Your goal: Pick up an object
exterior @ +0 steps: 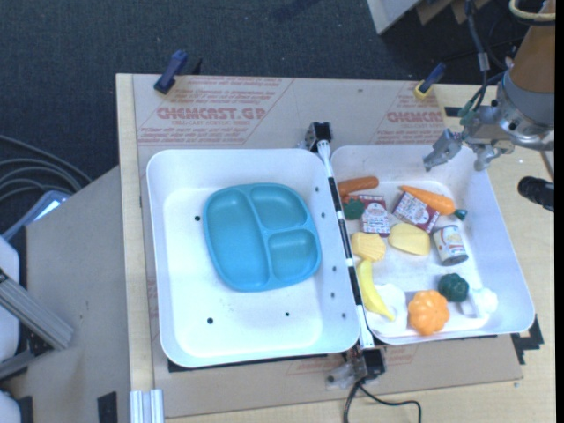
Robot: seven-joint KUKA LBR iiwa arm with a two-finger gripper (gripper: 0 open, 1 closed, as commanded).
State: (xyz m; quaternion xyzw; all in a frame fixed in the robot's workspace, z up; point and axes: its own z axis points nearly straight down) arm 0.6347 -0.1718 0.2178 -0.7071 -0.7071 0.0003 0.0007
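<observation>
Fingers (462,153) spread wide, empty, above right bin's (515,276) far rim, carrot (428,199) nearby.

The arm (533,55) comes in from the top right corner, with the orange band sitting right above the grey wrist (520,117). The gripper (460,155) hangs off the wrist pointing down and to the left, and you can see both fingers (438,154) splayed apart with nothing between them. It's up at the far right side of the view, with the wrist tilted rather than straight down.
</observation>
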